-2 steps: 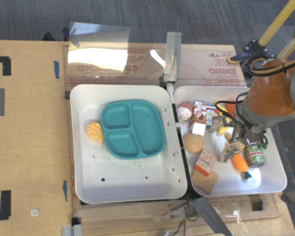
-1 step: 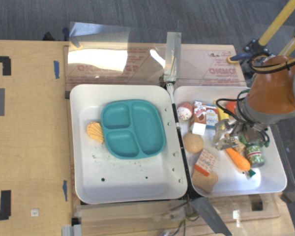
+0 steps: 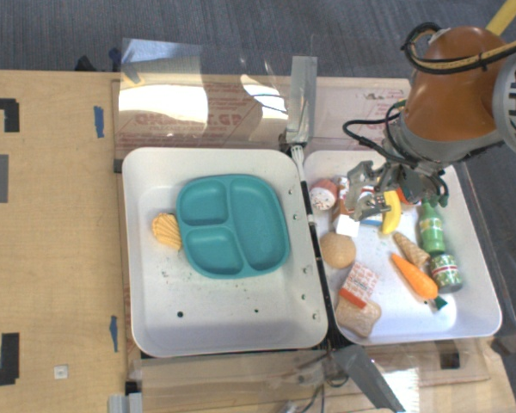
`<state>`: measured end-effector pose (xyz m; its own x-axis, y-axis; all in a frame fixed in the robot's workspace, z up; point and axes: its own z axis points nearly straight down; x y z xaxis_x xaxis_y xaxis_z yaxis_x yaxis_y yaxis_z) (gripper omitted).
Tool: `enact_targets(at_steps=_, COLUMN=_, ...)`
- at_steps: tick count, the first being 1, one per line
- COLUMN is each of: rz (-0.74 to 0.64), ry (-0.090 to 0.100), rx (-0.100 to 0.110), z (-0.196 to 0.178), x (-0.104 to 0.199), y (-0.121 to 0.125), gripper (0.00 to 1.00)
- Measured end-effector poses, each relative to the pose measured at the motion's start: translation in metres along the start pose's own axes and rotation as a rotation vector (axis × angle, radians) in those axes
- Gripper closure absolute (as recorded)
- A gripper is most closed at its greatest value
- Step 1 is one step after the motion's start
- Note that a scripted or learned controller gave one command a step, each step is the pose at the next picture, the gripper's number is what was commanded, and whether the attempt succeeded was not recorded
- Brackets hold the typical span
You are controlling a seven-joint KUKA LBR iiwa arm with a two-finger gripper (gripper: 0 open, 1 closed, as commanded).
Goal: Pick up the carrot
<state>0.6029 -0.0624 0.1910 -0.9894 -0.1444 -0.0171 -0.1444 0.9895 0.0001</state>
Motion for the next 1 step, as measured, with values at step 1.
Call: enact_targets(at_steps=1, rz=0.021, ry=0.001, rx=0.007, z=-0.0929, x=0.0435, y=-0.0533, gripper=1.0)
